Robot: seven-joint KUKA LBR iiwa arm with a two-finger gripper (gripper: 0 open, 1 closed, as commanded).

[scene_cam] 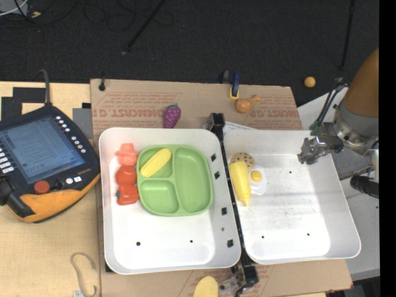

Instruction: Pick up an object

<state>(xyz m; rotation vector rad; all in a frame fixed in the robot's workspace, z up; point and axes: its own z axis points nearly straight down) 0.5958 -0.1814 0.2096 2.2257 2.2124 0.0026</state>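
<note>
Green divided plate (pixel 176 193) in the left white bin (pixel 161 246); yellow corn (pixel 154 161) on it, red-orange toy (pixel 126 175) beside it. Purple grapes (pixel 171 115) on brown cardboard (pixel 136 107).

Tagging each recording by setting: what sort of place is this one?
Most likely a robotics lab bench set up for grasping trials. Two white bins hold toy food, such as a corn cob on a green tray; a teach pendant lies beside them, and cables trail across the dark floor behind.
</note>
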